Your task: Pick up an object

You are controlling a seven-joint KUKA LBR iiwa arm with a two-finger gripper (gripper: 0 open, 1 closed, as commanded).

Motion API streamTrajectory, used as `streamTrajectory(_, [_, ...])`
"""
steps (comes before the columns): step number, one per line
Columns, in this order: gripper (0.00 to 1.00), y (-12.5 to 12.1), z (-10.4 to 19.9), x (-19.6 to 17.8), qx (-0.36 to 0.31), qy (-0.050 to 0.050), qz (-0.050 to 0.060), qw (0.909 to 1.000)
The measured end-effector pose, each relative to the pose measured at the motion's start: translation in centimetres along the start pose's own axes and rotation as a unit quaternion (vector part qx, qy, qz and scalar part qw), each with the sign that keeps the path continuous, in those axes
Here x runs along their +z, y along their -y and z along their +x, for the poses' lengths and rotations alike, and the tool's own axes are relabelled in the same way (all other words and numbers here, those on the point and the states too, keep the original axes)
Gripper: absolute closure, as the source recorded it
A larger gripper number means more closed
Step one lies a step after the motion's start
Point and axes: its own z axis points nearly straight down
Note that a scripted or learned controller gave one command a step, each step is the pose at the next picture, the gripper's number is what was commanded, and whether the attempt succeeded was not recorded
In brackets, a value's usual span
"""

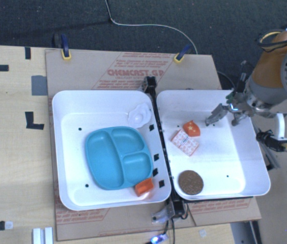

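Note:
In the right bin (245,161) lie a small orange-red object (191,129), a pink-and-white patterned packet (185,142) just below it, and a brown round disc (190,182) near the front wall. My gripper (227,114) hangs over the bin's upper right part, open, with its fingers spread and nothing between them. It is to the right of the orange-red object and apart from it. The left bin (64,136) holds a blue divided plate (118,156), a clear small cup (139,117) and an orange block (144,187).
A black divider clip line (156,136) runs between the two bins. The bins rest on a cardboard sheet (133,70) held by clamps. A cable (148,27) crosses the dark floor behind. The grey arm with its orange band (270,70) enters from the right.

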Motion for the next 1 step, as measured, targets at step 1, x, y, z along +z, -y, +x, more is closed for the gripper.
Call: streamTrajectory(1, [0.0,-0.46,0.64,4.79,0.0,0.0,0.0,1.0])
